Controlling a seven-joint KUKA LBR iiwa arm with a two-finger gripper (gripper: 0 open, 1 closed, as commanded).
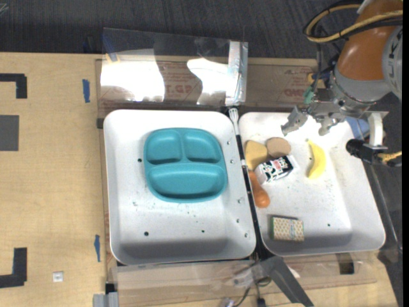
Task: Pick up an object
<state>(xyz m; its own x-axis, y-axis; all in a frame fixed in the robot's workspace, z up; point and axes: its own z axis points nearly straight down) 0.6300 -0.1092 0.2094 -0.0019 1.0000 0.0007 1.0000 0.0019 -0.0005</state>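
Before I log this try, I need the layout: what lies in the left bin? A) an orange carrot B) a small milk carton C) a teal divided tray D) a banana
C: the teal divided tray sits alone in the left bin, while the food items lie in the right bin.

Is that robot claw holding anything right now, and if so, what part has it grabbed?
Nothing is held. The gripper hangs open over the right bin's far edge, with nothing between its fingers; the banana and the other items lie in the bin.
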